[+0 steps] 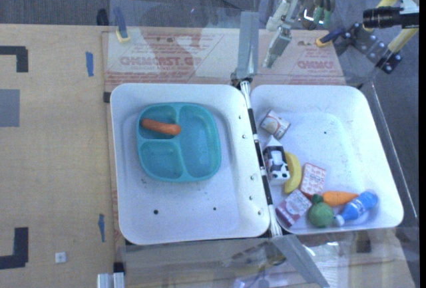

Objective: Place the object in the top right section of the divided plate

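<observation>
The orange carrot lies on the blue plate, in the far left part of it. It lies flat, with its long side going from left to right. The part of the plate on the right, where the object should go, has nothing in it. So I think the job is not done yet.

The plate sits in the left bin. The claw hangs at the far side, over the strip of counter past the two bins, close to the gap between them. From the claw, the carrot is to the left and nearer. The claw would have to come down and cross over to reach it. I see nothing in the claw. I cannot tell if it is apart or together, because it is small and blurry from up here.

The right bin has more toys: a small can, a banana, a second carrot, a green ball and a blue bottle. They lie close together at the near side, some touching. One of them may be the object meant. I cannot be sure which.

The top of the arm is cut off at the far edge.
</observation>
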Available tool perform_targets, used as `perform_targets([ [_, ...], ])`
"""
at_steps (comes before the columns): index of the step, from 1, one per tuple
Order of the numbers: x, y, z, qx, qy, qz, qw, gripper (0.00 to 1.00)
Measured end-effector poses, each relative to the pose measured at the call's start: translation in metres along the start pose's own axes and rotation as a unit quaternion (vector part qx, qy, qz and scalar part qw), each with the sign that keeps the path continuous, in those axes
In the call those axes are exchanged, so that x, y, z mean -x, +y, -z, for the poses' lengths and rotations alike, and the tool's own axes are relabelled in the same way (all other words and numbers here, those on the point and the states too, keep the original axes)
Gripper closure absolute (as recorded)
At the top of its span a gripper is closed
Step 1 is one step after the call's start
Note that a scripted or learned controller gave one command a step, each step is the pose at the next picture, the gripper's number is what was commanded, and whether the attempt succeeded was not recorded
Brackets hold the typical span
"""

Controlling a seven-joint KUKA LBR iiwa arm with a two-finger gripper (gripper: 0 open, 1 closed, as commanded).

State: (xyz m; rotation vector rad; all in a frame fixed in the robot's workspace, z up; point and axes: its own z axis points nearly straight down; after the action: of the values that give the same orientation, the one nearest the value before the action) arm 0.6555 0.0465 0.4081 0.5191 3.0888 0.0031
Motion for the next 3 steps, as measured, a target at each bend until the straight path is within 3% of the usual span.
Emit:
perform_targets([
  [1, -0.048, 0.018, 0.029, 0.0, 0.001, -0.005, 1.0, 0.0],
  [3, 0.023, -0.064, 0.029, 0.0, -0.001, 0.029, 0.9996, 0.0],
])
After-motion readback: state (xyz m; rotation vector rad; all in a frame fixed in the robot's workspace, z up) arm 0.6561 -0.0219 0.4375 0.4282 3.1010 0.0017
